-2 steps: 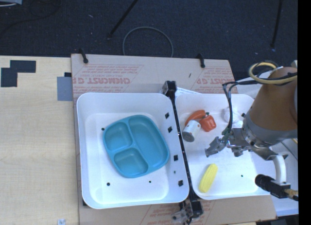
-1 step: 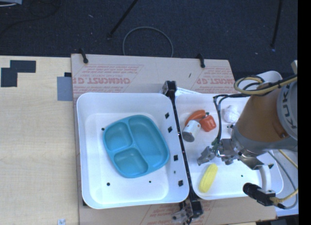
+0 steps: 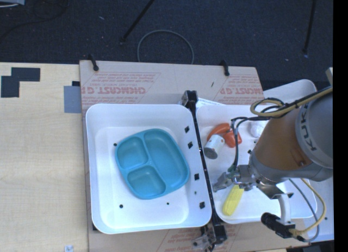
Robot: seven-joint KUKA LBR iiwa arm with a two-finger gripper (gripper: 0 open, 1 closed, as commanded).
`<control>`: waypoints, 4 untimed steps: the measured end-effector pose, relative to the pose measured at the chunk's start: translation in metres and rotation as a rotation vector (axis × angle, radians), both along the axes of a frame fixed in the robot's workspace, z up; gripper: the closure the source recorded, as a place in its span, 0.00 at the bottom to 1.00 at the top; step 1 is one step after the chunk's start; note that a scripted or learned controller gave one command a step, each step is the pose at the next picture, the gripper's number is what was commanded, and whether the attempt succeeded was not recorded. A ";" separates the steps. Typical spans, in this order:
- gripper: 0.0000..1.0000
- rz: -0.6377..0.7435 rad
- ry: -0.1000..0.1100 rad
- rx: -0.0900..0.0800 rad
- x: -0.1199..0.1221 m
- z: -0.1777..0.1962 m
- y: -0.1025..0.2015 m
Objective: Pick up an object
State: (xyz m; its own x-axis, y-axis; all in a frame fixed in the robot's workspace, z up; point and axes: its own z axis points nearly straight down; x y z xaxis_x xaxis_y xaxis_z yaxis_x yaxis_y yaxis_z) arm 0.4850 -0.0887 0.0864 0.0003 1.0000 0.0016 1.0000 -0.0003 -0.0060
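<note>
Where the right bin [image 3: 304, 90] narrowed toward its near rim, a yellow corn cob [image 3: 232, 200] with a knobbly surface lay on the smooth white floor, at about seven o'clock in that bin. The gripper [image 3: 228, 180] hung just above it at twelve o'clock, metal fingers spread apart and holding nothing. At eleven o'clock sat a small white cylinder [image 3: 211, 146] touching an orange curved piece [image 3: 225, 134]. The black divider [image 3: 198, 161] ran close on the cob's nine o'clock side. In the left bin [image 3: 103, 169] lay a glossy teal three-compartment plate [image 3: 151, 162], with bare floor around it.
</note>
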 end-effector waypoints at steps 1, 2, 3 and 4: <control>1.00 -0.007 -0.001 0.000 0.000 0.012 -0.002; 1.00 0.001 -0.007 -0.001 -0.002 0.075 -0.001; 1.00 0.000 -0.008 -0.002 0.002 0.118 -0.006; 1.00 0.001 -0.008 -0.002 0.008 0.179 -0.009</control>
State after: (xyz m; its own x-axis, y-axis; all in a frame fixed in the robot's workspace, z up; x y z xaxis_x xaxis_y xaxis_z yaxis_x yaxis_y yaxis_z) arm 0.4927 -0.0978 0.2652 -0.0002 1.0000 -0.0004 1.0000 0.0002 0.0016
